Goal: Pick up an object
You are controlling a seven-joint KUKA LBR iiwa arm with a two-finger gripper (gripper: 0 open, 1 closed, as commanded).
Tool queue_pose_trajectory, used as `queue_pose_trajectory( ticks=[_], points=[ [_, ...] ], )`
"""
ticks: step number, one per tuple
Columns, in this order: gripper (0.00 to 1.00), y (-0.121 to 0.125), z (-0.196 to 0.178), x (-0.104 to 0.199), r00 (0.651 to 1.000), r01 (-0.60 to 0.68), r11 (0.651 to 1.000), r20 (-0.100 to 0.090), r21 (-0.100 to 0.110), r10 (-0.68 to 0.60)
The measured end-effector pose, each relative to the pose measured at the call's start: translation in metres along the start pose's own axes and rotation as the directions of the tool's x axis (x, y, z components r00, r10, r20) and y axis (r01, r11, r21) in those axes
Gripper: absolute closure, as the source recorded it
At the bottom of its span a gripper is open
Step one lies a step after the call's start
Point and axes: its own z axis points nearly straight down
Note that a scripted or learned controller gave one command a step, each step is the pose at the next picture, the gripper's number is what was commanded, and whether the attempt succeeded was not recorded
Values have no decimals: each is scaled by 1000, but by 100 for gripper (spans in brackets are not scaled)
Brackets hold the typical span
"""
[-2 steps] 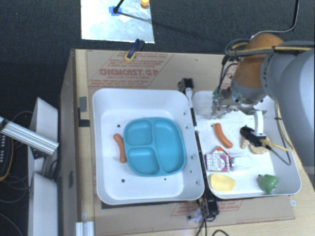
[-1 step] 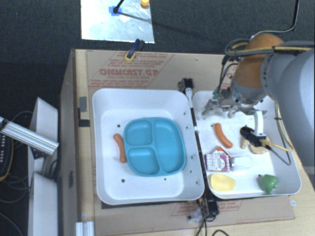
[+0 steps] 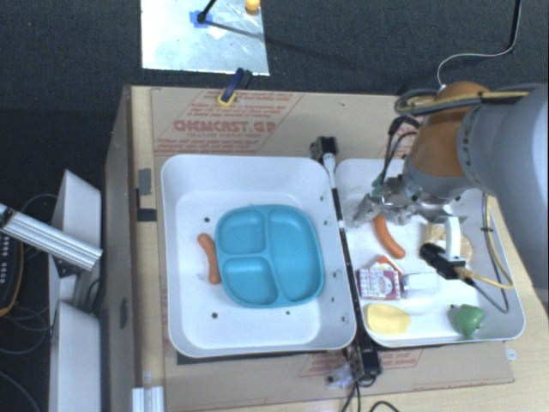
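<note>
A brown cardboard-covered bench [image 3: 257, 118] carries two shallow white bins side by side; the grey arm [image 3: 506, 153] with its orange band reaches in from the right over the right bin [image 3: 506, 316]; the left bin [image 3: 184, 230] holds a blue divided plate [image 3: 268, 254] with an orange sausage [image 3: 209, 257] lying just beside its left edge, long axis running near to far; in the right bin the gripper [image 3: 383, 202] hangs low near the far left corner, and whether it is released or clenched cannot be told; just below it lies a second orange sausage [image 3: 389, 236], long axis slanting from far-left to near-right; nearby sit a red-and-white packet [image 3: 379, 280], a yellow piece [image 3: 388, 318] and a green piece [image 3: 467, 318].
</note>
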Motion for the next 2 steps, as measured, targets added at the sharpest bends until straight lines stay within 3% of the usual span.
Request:
queue_pose_trajectory(
  ticks=[1,2],
  points=[
    [100,1,-11,0,1000,1,1000,0,-3,-1],
    [100,-16,-102,67,1000,4,1000,-2,-5,-4]
  ],
)
